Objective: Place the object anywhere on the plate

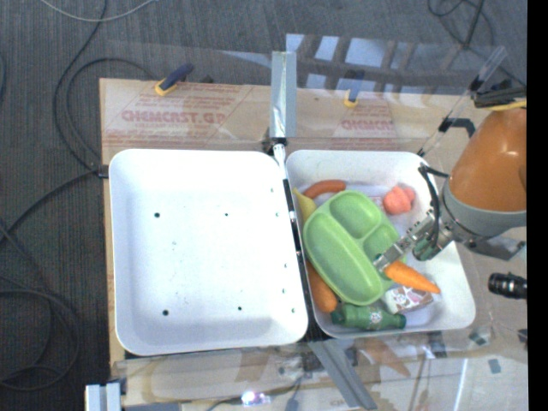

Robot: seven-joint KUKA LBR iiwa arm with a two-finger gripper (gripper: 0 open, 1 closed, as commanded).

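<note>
On the counter (171, 114), two white bins: the left bin (205, 247), then the right bin (454, 306) holding one green plate (347, 247). One carrot (413, 276) lies off the plate's right edge, tip pointing right and down, just below the claw (409, 242). Whether the claw is apart or together, I cannot tell.

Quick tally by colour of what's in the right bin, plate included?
Green: 2, the plate and a dark green item
Orange: 3, carrot, one by the plate's lower left, sausage-like piece
Pink-orange: 1, round item
Yellow: 1, sliver
White packet: 1
Total: 8
</note>
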